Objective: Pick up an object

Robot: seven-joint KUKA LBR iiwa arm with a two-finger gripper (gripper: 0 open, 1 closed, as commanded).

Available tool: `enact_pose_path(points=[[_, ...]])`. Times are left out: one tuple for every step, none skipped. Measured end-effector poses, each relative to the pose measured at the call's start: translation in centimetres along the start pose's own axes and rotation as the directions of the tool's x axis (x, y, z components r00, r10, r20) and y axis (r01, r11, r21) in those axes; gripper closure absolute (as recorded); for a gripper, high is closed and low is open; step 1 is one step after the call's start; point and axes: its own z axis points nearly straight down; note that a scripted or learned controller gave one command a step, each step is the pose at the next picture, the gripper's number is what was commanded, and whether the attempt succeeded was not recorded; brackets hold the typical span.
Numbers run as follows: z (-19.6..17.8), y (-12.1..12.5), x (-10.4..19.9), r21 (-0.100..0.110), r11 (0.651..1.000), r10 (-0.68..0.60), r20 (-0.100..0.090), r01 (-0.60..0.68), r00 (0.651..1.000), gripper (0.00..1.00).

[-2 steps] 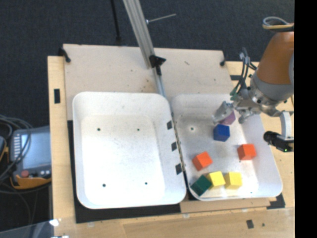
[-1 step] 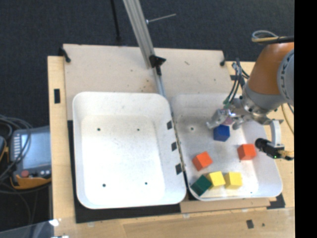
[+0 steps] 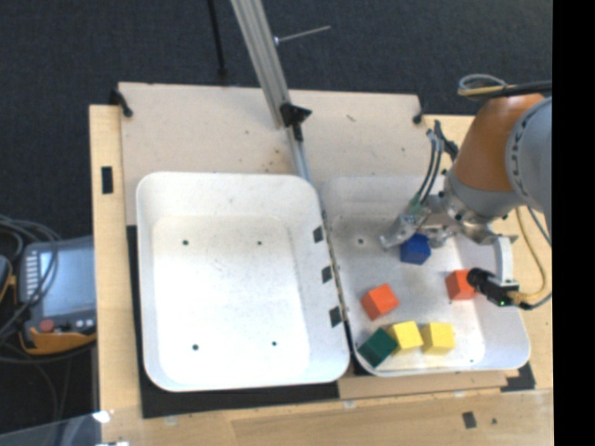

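My gripper (image 3: 417, 229) hangs over the upper middle of the right bin (image 3: 502, 347), coming in from the right under the orange-banded wrist. A blue block (image 3: 415, 250) lies directly below it, partly covered by the gripper's body. Whether the gripper touches the block is unclear. Lower in the same bin lie an orange block (image 3: 379, 300), a second orange block (image 3: 459, 285) near the right wall, two yellow blocks (image 3: 406, 334) (image 3: 439, 336) and a green block (image 3: 378, 347) at the front left corner.
The left bin (image 3: 149, 249) stands beside the right one, their walls meeting along the middle. A slanted aluminium post (image 3: 265, 54) rises behind the bins. Cables hang from the wrist near the right bin's right wall.
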Motion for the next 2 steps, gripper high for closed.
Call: enact_pose_path(points=[[-1.4, 0.2, -0.1, -0.007, 1.0, 0.004, -0.002, -0.004, 1.0, 1.0], [-7.4, 0.1, 0.6, 0.001, 1.0, -0.006, -0.007, 0.006, 1.0, 1.0]])
